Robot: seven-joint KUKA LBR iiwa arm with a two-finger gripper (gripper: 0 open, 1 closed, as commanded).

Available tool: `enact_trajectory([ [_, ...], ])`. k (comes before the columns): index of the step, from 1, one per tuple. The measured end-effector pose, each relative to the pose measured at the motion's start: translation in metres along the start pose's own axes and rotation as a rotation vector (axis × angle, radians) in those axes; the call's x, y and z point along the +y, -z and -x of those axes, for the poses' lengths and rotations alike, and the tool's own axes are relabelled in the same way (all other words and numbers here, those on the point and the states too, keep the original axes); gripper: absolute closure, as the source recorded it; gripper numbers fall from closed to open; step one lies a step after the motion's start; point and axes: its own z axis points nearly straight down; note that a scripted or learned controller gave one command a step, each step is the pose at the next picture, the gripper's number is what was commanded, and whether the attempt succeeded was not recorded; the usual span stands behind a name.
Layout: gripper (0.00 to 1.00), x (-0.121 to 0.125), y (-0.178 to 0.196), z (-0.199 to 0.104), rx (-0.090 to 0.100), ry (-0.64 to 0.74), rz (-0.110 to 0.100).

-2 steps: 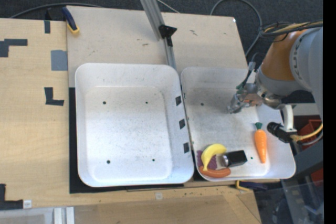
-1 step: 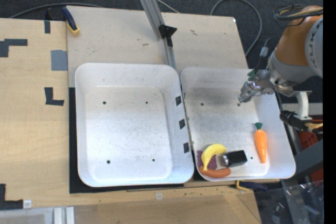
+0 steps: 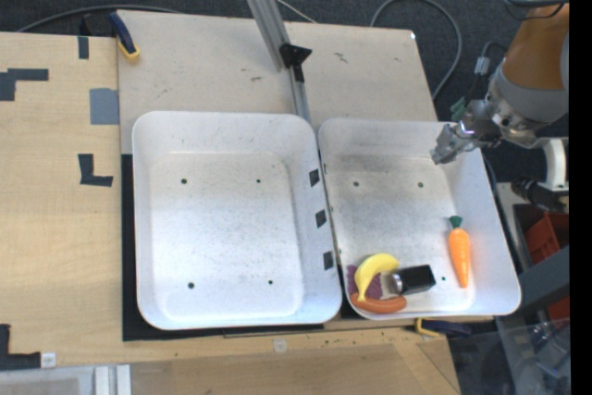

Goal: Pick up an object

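Note:
In the right bin [image 3: 388, 190], an orange toy carrot [image 3: 460, 256] with a green top lies near the right wall. A yellow banana [image 3: 374, 268], a black block [image 3: 415, 278] and a red-orange sausage-like piece [image 3: 377, 302] cluster at the bin's front edge, with a purple bit beside the banana. My gripper [image 3: 450, 146] hovers over the bin's back right corner, well away from all of these objects, with nothing seen in it.
The left bin [image 3: 222, 217] sits beside the right one, with black clips along the shared wall. A slanted metal pole [image 3: 268, 9] crosses the bench behind the bins. A blue and yellow clamp [image 3: 124, 37] sits at the bench's back left.

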Motion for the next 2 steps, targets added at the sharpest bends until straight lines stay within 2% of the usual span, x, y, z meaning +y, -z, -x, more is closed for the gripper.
enact_trajectory([
  [1, 1.0, 0.001, 0.04, 0.0, 0.0, -0.001, -0.001],
  [2, 1.0, 0.004, 0.032, -0.044, 0.003, 0.003, -0.007],
])
